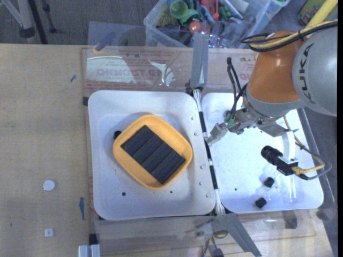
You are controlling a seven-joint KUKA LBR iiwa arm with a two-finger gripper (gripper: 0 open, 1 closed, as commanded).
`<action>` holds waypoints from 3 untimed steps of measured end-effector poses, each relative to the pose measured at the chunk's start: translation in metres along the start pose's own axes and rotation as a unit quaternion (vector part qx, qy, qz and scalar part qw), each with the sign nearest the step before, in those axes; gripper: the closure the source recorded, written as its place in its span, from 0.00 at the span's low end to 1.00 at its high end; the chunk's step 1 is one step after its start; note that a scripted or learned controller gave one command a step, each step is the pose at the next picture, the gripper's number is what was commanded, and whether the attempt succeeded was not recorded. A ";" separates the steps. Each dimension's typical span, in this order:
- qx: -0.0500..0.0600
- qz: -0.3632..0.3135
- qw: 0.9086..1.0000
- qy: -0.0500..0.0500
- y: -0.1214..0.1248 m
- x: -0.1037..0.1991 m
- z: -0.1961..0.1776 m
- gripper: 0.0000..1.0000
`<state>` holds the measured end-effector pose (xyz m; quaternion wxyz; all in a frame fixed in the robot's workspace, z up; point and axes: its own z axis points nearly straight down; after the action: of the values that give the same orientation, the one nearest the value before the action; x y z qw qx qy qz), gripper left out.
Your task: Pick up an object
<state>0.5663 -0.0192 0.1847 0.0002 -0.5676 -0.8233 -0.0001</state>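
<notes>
At the six o'clock edge of the view, grey metal bracing (225,234) runs under the seam where the two bins meet. Toward nine o'clock lies the light wooden bench top (37,143), bare but for a small white disc (49,185) and a few blue marks.

Left bin (102,197), white and shallow, carries a yellow square object with a dark ribbed top (153,151), sitting tilted just left of the view's centre, well clear of the arm. A small dark thing peeks from under its ten o'clock corner; what it is cannot be told.

Right bin (236,197), toward four o'clock, holds small black pieces (261,202) near its front rim. Above this bin hangs the gripper (217,133), close to the divider between the bins; whether it is released or clenched cannot be told. Behind it, at two o'clock, sits the arm (300,63) with its orange band, trailing black cables and a yellow one.

Farther back, a clear plastic sheet (134,68) with reversed lettering lies along the bins' rear edges. At twelve o'clock a clear tub of mixed coloured toys (214,9) stands on grey carpet (80,1).
</notes>
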 end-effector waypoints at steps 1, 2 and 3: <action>-0.002 0.002 1.000 -0.001 0.000 -0.002 -0.010 1.00; 0.000 0.261 0.965 -0.001 0.007 -0.025 -0.095 1.00; -0.001 0.355 0.935 -0.001 0.050 -0.084 -0.192 1.00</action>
<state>0.6429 -0.0805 0.3762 -0.0011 -0.8228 -0.5683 0.0001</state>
